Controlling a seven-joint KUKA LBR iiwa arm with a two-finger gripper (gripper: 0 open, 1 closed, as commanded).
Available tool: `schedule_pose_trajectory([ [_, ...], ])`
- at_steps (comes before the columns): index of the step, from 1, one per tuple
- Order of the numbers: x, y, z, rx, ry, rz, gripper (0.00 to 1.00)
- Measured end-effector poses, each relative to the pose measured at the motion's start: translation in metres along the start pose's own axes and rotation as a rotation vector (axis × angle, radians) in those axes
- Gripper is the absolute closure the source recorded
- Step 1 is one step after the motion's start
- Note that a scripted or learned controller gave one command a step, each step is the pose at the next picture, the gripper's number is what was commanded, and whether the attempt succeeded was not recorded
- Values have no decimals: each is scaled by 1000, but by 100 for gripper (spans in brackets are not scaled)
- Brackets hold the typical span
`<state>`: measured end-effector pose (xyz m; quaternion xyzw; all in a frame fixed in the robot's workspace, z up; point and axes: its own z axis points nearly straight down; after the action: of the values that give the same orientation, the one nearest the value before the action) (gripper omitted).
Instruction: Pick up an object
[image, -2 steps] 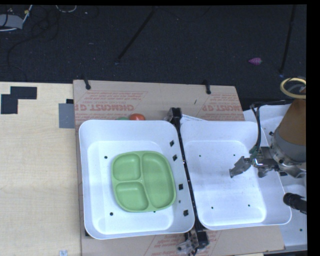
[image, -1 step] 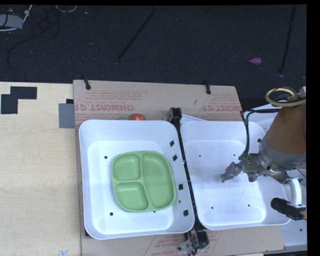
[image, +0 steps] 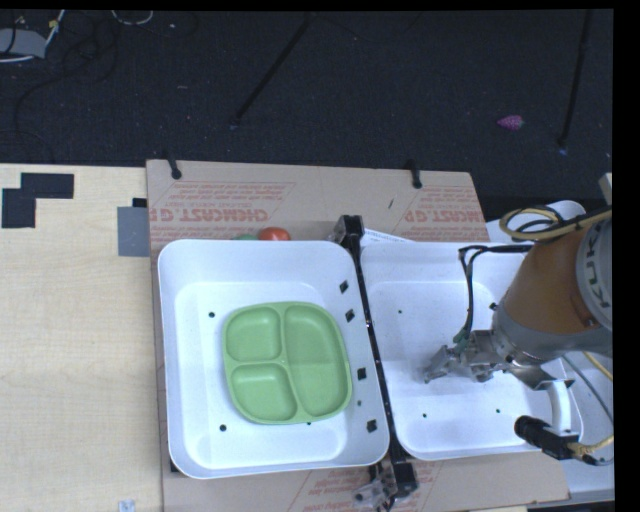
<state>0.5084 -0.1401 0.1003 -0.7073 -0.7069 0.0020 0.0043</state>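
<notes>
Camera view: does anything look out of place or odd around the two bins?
A small red and green object lies on the cardboard behind the left bin, outside both bins. The green divided plate sits flat in that bin, slightly rotated.

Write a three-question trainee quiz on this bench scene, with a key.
1. True or false: the green divided plate lies in the left bin.
2. How many compartments does the plate have?
3. The end effector is over which bin? A) left B) right

Key: 1 true; 2 four; 3 B.
</notes>
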Motion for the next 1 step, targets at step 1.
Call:
schedule_pose_trajectory([
  [1, -2, 1, -13, -3, -1, 6, 100],
])
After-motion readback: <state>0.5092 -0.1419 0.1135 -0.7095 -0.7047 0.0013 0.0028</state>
